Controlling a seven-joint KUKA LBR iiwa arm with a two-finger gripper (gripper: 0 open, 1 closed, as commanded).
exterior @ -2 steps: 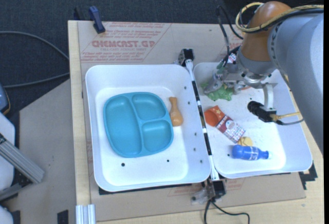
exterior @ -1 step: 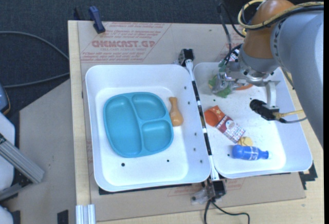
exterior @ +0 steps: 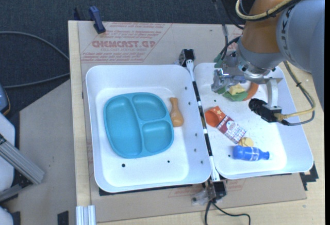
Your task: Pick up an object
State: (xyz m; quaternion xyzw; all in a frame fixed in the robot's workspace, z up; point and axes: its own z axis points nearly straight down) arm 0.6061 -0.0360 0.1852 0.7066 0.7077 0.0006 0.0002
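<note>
My gripper [exterior: 225,83] reaches down into the far part of the right bin [exterior: 294,141], right over a yellow and green toy [exterior: 236,91] with an orange-red piece beside it. The arm's grey wrist hides the fingertips. Nearer the front of that bin lie an orange packet [exterior: 215,114], a red and white packet [exterior: 231,130], a small yellow piece [exterior: 247,142] and a blue bottle [exterior: 249,154]. In the left bin [exterior: 98,84] sit a blue divided plate [exterior: 138,124] and a tan wooden piece [exterior: 176,112].
A black cable plug [exterior: 264,109] hangs off the arm over the right bin. A clamp [exterior: 186,57] sits at the far end of the divider between the bins. A blue clip [exterior: 96,18] lies at the bench's far left corner.
</note>
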